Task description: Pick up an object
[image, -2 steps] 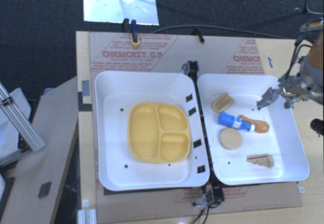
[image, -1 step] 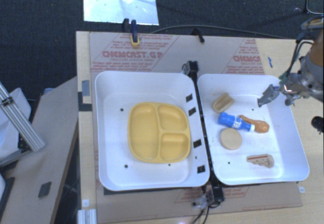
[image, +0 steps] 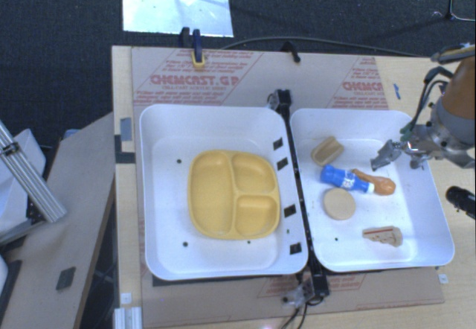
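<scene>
Bench (image: pixel 349 67): tan board with red lettering, carrying two shallow white plastic bins side by side.

Left bin (image: pixel 160 138): holds one yellow plastic divided plate (image: pixel 234 195), three compartments, lying flat near the bin's middle.

Right bin (image: pixel 428 205): holds five small objects, clustered about its centre.

Arm (image: pixel 457 108): grey with an orange band, entering at 3 o'clock. Gripper (image: pixel 394 154) is over the right bin's 2 o'clock area, tips pointing toward 9 o'clock. Fingers look spread a little with nothing between them.

Objects in the right bin, largest first:
- Blue-and-white cylindrical bottle (image: pixel 346 179), lying on its side at centre.
- Orange carrot-shaped piece (image: pixel 377 183), touching the bottle at its 3 o'clock end, just below the gripper tips.
- Round tan disc (image: pixel 339 204), at 6 o'clock of the bottle, just beside it.
- Tan bread-like block (image: pixel 326 149), at 11 o'clock of the bottle.
- Brown-and-cream wedge (image: pixel 383 235), at 5 o'clock in the bin, apart from the others.
</scene>
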You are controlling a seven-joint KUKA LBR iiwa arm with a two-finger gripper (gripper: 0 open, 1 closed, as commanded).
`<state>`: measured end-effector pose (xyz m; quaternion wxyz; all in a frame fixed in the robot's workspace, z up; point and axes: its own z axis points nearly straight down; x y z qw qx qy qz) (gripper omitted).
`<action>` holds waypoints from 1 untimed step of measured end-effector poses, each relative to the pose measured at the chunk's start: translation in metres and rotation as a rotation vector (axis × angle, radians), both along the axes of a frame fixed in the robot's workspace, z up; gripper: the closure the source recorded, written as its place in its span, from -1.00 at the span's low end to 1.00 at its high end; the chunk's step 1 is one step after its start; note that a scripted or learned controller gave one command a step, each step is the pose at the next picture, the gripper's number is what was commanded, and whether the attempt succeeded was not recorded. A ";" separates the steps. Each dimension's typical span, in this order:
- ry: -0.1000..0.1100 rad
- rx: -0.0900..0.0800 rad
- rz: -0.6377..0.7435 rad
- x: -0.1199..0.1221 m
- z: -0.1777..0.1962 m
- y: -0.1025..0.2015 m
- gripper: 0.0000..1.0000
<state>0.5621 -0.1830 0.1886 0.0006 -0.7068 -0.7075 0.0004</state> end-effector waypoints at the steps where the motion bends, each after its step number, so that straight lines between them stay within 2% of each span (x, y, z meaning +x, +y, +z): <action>1: 0.001 0.000 0.000 -0.002 -0.059 -0.007 -1.00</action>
